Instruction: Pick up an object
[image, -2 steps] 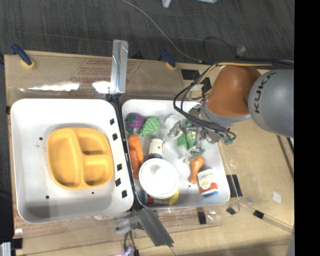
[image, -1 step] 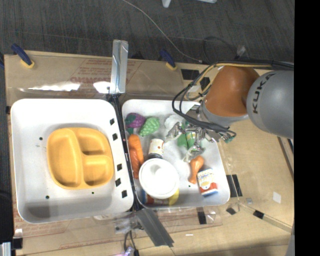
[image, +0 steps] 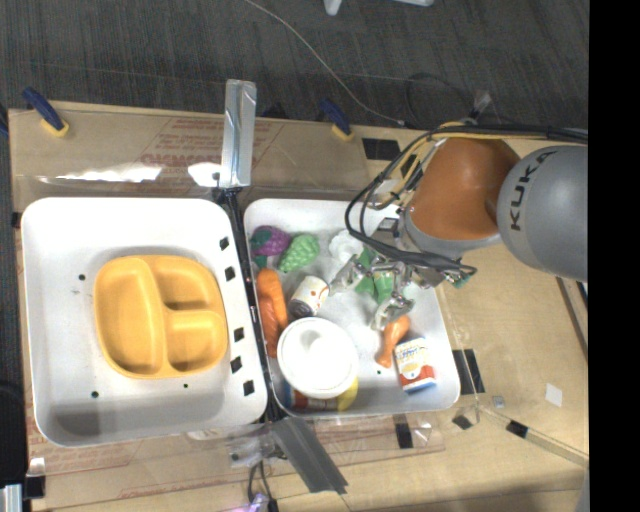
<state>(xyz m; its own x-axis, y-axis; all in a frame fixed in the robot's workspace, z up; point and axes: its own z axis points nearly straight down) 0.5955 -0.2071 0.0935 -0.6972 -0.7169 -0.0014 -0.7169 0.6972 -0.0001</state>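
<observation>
My gripper is down inside the right bin, below the orange wrist band. Its metal fingers stand apart, so it is open. A small green object lies between them, and I cannot tell whether they touch it. Just below lie a small orange carrot and a white carton with red and blue print. Left of the gripper are a small white can, a green leafy toy and purple grapes.
A long orange carrot lies along the right bin's left wall. A white bowl sits upside down at the front, over something yellow. The left bin holds a yellow divided tray. Cables loop by the wrist.
</observation>
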